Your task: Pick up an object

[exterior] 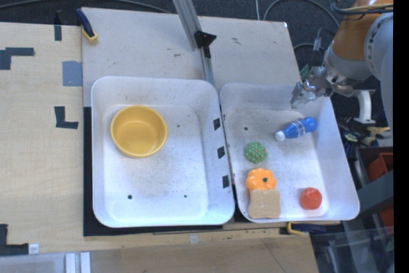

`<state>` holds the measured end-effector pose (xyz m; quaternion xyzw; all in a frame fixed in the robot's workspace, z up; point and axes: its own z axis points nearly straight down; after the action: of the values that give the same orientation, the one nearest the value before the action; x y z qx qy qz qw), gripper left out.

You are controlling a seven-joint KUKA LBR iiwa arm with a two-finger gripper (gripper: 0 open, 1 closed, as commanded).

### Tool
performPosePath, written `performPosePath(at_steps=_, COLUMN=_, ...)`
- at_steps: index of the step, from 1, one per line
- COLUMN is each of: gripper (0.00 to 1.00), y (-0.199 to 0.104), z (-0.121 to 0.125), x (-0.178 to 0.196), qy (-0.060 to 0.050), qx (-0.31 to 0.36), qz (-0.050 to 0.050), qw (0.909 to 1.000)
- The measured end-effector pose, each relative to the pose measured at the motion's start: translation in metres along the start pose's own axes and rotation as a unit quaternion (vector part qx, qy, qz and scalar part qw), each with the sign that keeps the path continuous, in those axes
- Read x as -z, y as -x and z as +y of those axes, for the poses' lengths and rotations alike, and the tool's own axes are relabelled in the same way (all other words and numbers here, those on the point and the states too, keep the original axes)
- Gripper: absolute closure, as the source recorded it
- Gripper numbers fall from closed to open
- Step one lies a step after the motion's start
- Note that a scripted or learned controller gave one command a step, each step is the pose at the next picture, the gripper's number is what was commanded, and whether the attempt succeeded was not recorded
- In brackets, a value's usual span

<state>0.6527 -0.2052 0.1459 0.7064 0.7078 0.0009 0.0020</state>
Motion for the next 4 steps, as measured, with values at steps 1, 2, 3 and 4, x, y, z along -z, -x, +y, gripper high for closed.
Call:
performPosePath(at_steps=1, gripper=1.0, y=-0.001, z=-0.002, x=0.043, qy=0.0, qx=0.0, qz=0.0, qw=1.0)
performPosePath(at_steps=2, gripper=1.0, y=-0.01, z=0.0, x=0.09, qy=0.0, qx=0.0, qz=0.0, qw=1.0)
performPosePath(at_steps=3, gripper=1.0, y=-0.059, z=-0.009, x=0.079, qy=-0.003, qx=0.001, qz=0.001, qw=1.0)
performPosePath(at_steps=4, gripper=1.0, y=-0.108, z=-0.018, x=0.07, qy=-0.004, qx=0.002, qz=0.001, qw=1.0)
